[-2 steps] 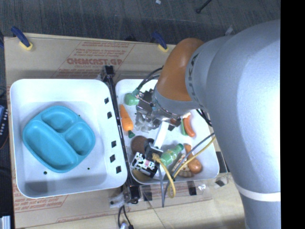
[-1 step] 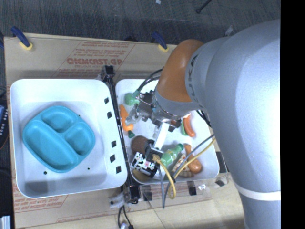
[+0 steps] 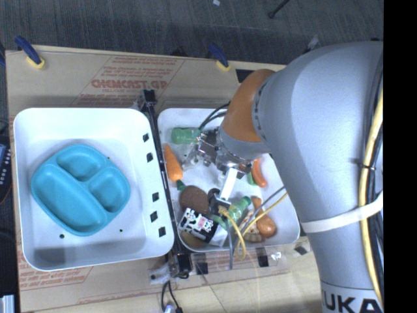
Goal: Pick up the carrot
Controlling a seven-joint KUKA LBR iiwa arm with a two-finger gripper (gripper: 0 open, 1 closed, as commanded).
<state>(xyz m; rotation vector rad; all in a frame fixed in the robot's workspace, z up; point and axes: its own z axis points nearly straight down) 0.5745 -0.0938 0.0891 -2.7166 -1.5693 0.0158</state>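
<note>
Lower right of frame: arm body [image 3: 332, 162] fills most of that side, grey, cut off by the frame edge. It hides the right part of the right bin [image 3: 171, 119].

Lower middle of that bin: black-and-white patterned box [image 3: 197, 224] at the bottom rim, brown rounded item [image 3: 193, 196] just above it, small green bottle [image 3: 238, 208] beside, orange-brown item [image 3: 265, 227] at lower right. Yellow cable [image 3: 236, 235] runs over this clutter. Items overlap here; hard to separate.

Centre: gripper [image 3: 210, 150] sits below the orange band [image 3: 244, 113], over the middle of the right bin. Metal parts blur into the white floor, can't tell if it's spread or closed, nothing visibly gripped.

Carrot [image 3: 173, 164] lies at the left wall of the right bin, just left of the gripper, apart from it, long axis roughly up-down in frame. A green item [image 3: 185, 135] sits above it, near the top wall. Red-orange piece [image 3: 258, 173] pokes out right of the wrist, partly covered.

Left: left bin [image 3: 39, 253] holds a blue divided tray [image 3: 78, 188].

Top: cardboard sheet [image 3: 124, 77] under both bins, blue clamps [image 3: 29, 51] on its top edge.
</note>
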